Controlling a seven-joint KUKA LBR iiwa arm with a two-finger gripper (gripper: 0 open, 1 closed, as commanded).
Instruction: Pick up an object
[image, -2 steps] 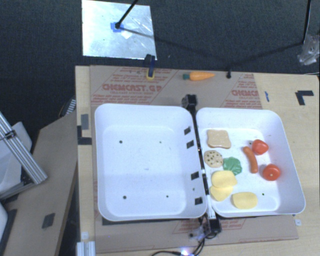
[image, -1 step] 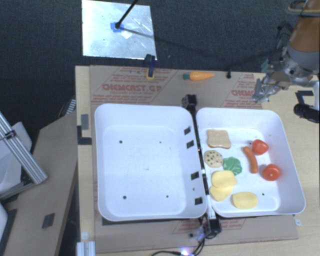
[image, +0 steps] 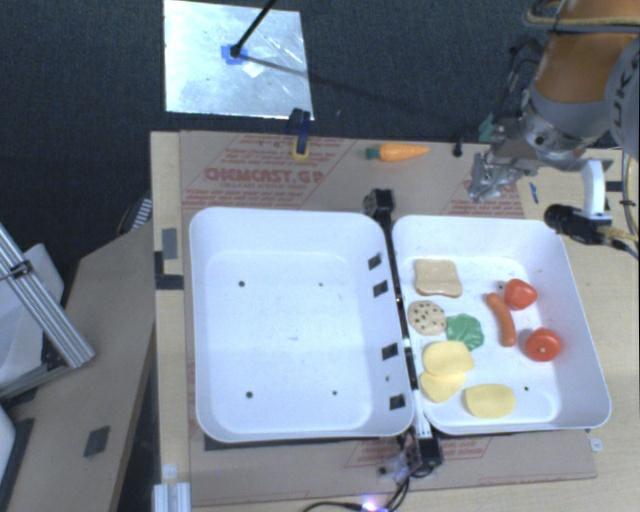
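Note:
The right bin (image: 570, 290) holds toy food: a toast slice (image: 438, 277), a cookie (image: 427, 317), a green leafy piece (image: 464, 331), a sausage (image: 500, 318), two tomatoes (image: 520, 293) (image: 542, 344) and yellow pieces (image: 446, 358) (image: 489, 400). My gripper (image: 487, 183) hangs above the bench just beyond the right bin's far edge, well above the objects, with nothing visibly between its fingers.
The left bin (image: 290, 320) lies beside the right one. A toy carrot (image: 397, 152) rests on the cardboard behind the bins. A yellow-and-blue clamp (image: 299, 133) and a shiny metal sheet (image: 237, 60) sit farther back. A black fitting (image: 570, 218) juts near the right bin's far corner.

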